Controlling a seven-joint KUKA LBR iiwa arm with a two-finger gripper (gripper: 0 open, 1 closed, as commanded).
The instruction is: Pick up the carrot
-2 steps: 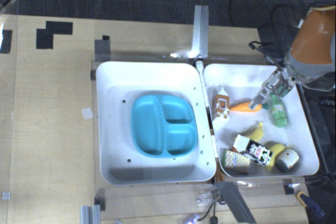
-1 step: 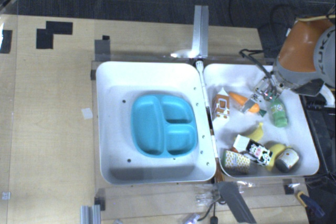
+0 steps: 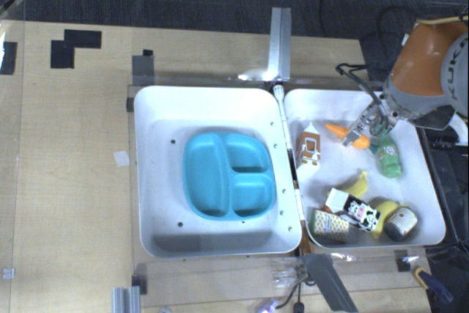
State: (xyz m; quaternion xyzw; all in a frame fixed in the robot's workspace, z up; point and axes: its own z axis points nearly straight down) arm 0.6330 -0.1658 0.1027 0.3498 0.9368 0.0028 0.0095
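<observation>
The carrot is a small orange piece lying in the upper middle of the right bin, pointing left. My gripper reaches in from the right and is down on the carrot's right end, covering it. A bit of orange shows just under the gripper's tip. The arm's grey wrist and orange band rise to the upper right.
A green bottle lies just right of the gripper. A small brown and white carton stands left of the carrot. A banana, boxes and a grey can crowd the bin's front. The left bin holds a blue divided plate.
</observation>
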